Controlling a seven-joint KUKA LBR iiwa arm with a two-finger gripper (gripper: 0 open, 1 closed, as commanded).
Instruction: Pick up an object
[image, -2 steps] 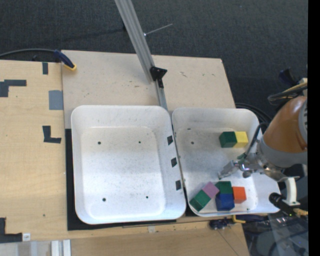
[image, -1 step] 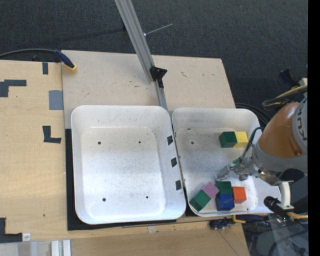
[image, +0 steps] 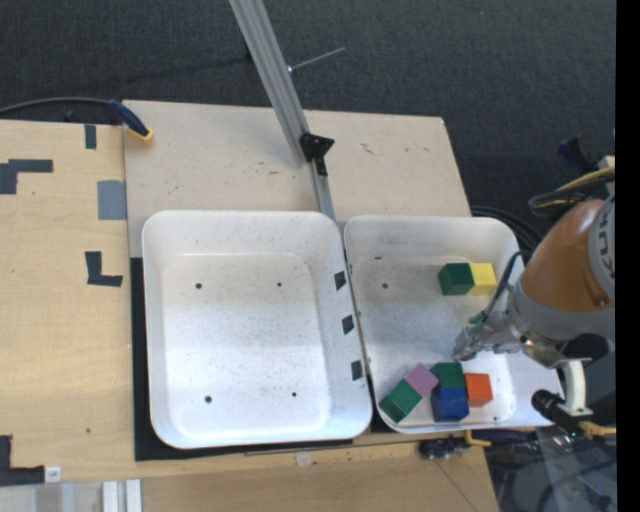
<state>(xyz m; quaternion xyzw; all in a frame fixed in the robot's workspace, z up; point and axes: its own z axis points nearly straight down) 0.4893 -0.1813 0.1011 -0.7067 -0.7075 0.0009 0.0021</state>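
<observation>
at the near edge of the right bin (image: 400, 240), a tight cluster is sitting: a green block (image: 401, 400), pink block (image: 421, 379), blue block (image: 450, 402), dark green block (image: 447, 375) and orange block (image: 479, 388), all touching. just above them the gripper (image: 478, 338) is hovering, nothing between its fingers; open or closed, i cannot tell. farther back a green cube (image: 455, 279) is touching a yellow cube (image: 483, 275). the crowding is risking a finger landing on a neighbour and slipping.
</observation>
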